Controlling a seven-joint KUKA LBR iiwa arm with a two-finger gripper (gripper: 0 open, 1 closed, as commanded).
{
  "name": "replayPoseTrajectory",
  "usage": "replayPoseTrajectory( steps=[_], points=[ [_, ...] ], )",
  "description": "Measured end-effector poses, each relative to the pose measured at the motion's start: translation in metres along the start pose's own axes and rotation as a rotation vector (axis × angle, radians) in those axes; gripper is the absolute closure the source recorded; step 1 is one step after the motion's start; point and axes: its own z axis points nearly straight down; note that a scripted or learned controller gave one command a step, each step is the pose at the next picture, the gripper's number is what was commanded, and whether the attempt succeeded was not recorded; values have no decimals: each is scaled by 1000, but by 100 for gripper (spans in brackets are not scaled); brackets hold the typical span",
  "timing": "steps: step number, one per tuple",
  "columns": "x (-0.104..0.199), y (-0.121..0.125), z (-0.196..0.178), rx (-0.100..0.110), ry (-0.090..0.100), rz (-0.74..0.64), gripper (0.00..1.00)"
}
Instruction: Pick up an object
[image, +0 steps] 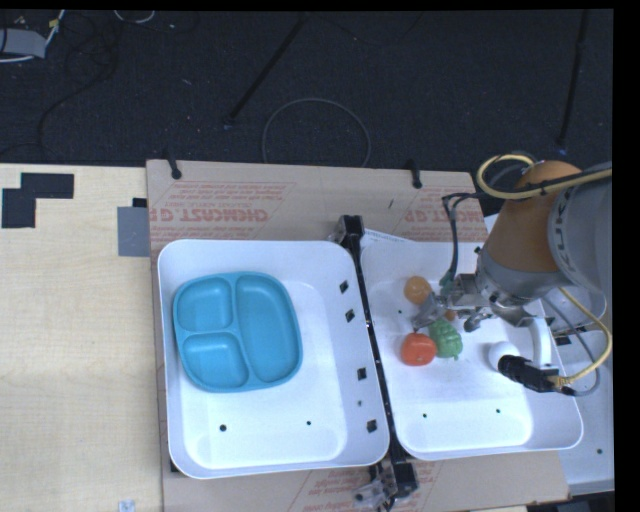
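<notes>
items, right bin (500, 425): orange ball (418, 290), red tomato toy (418, 349), green toy (447, 341); probably light, smooth, rigid; grip tomato across middle. gripper (449, 306) fingers: cannot tell.

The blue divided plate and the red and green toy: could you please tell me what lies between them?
In the camera view, between the blue divided plate and the red and green toy lie bare white bin floor and the black divider where the two bins meet.

The light wooden bench (70, 340) bears a cardboard sheet (250, 205) under two white bins (260, 440), side by side.
</notes>
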Motion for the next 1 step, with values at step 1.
replayPoseTrajectory(
  steps=[1],
  points=[
    [1,0,18,-1,0,1,0]
  ],
)
